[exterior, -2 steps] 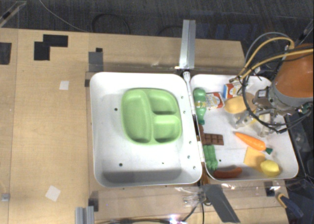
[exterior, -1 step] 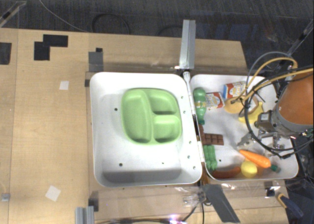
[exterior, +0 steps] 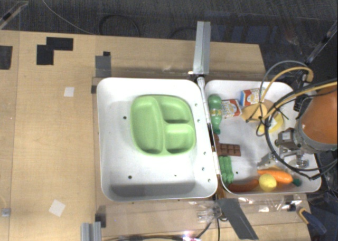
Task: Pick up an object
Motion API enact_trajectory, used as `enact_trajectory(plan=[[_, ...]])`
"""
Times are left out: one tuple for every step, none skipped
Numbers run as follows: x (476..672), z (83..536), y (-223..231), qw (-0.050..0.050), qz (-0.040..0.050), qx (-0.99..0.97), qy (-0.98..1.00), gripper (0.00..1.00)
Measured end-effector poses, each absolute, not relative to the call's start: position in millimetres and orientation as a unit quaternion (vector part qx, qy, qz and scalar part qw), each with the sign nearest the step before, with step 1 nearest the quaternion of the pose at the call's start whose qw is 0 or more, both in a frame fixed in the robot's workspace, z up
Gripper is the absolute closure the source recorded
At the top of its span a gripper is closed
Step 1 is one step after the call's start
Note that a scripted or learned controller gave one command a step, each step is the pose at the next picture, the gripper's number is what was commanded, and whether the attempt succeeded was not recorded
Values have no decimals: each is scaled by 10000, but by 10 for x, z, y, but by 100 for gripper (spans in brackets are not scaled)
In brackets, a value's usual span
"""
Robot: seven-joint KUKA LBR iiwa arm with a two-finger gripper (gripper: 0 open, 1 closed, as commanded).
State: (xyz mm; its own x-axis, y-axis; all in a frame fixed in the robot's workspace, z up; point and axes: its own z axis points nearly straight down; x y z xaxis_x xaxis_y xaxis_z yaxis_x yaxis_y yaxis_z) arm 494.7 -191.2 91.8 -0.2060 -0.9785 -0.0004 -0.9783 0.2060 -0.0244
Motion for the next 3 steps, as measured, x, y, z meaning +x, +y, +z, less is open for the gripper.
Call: enact_trajectory(plan=[[5043, 908, -2029, 58, -68, -7882, 6153, 0], [6695, 885, -1536, 57, -32, -7716, 6360, 0], [5994, 897, -1556, 39, -35, -7085, 7057, 0]])
